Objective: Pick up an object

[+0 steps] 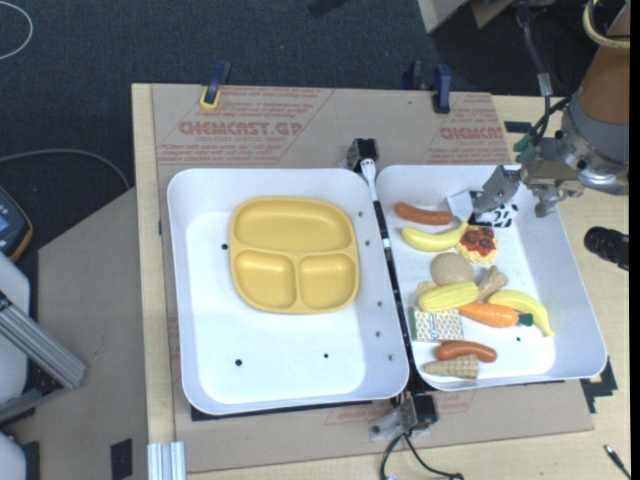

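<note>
While the arm [600, 118] is reaching in from the right, the tool [492, 200] is hanging over the upper part of the right bin [570, 298], and whether it is spread or closed cannot be told from this slant. Nothing is showing in its grip. Just below it, a small red pizza slice [478, 242] is lying flat, with a yellow banana [430, 238] and a red sausage [424, 213] to its left. Further out, a beige round piece [450, 267], a corn cob [447, 296], a carrot [489, 315], a second banana [528, 308], a wafer [437, 325], another sausage [466, 350] and a cone [450, 369] are crowding together, most of them touching. These are looking like light, stiff plastic toys, probably smooth and inclined to slip, so a grip across the narrow middle of a long piece such as the banana is seeming safest. In the left bin [200, 348], a yellow divided tray [295, 253] is sitting alone on the table [330, 118].
</note>
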Robot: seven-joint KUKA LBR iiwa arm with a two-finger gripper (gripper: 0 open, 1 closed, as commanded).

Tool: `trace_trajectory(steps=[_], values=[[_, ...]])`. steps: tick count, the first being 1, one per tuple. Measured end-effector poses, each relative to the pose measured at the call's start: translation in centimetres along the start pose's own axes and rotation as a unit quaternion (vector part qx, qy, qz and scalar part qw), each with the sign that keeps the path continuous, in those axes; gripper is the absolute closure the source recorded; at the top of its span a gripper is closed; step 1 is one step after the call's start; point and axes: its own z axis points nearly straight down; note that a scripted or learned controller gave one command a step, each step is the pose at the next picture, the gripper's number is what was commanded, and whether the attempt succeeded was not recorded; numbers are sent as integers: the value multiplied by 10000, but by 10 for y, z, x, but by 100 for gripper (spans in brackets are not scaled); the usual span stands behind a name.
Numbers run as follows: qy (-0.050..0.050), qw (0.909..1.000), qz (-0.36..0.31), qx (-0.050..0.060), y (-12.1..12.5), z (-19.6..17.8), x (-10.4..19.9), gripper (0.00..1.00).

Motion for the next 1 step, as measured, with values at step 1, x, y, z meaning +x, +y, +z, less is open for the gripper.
trace_trajectory(steps=[1], values=[[-8,10000,-11,-63,2,-7,0,0]])
